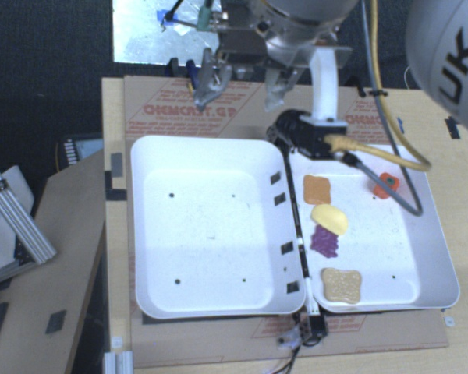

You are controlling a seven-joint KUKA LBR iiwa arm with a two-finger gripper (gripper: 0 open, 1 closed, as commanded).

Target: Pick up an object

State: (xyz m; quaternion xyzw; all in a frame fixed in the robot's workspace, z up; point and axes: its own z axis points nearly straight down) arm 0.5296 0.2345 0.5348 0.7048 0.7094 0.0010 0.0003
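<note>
The claw [240, 82] hangs open and empty above the bench's [117, 232] far edge, behind the left bin [152, 150] — well apart from the food pieces in the right bin [433, 267]: orange slab [317, 189], yellow lump [330, 219], purple cluster [324, 242], toast-like slice [342, 285], small orange-red item [387, 184]. Crowded pieces risk a glancing, failed grab

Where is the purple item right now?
In the right bin, near its left wall: the purple item lies just below the yellow piece and above the toast.
</note>
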